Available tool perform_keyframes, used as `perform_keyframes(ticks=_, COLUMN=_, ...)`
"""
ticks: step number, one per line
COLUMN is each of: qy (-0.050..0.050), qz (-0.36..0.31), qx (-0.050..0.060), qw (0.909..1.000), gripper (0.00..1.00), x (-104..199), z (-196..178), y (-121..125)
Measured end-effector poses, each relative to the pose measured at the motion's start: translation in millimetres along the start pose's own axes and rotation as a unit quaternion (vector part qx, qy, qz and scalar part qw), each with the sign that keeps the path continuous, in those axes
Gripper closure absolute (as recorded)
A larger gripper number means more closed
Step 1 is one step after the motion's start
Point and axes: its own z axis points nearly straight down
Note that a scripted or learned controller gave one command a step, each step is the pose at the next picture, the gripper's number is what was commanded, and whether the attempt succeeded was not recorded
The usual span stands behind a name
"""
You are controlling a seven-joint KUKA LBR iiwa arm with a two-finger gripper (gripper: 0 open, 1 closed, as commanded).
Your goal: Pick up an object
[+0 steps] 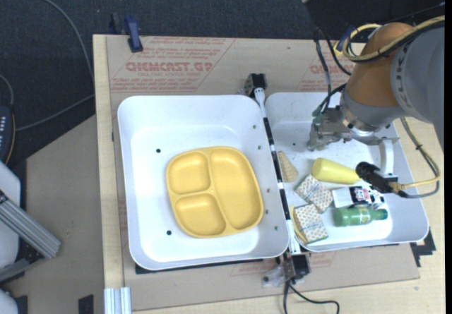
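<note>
Gripper (pixel 319 137): low over the right bin's (pixel 296 109) bare upper floor; opening cannot be told, nothing seen in its grasp.
Objects: one yellow banana (pixel 335 171), one green bottle (pixel 360 216), two checkered packets (pixel 313 193), one tan wedge (pixel 287 166), perhaps a small carton (pixel 357 196), crowded in the lower half.
Left bin (pixel 141 164): one yellow divided tray (pixel 214 190), white floor open around it.

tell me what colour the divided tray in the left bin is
Yellow: the divided tray shows plainly in the camera view.
</note>
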Motion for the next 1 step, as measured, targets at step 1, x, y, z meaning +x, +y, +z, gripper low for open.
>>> perform_keyframes(ticks=1, qy=0.0, qz=0.0, qx=0.0, qw=1.0, gripper=0.0, x=0.0, z=0.1, y=-0.1)
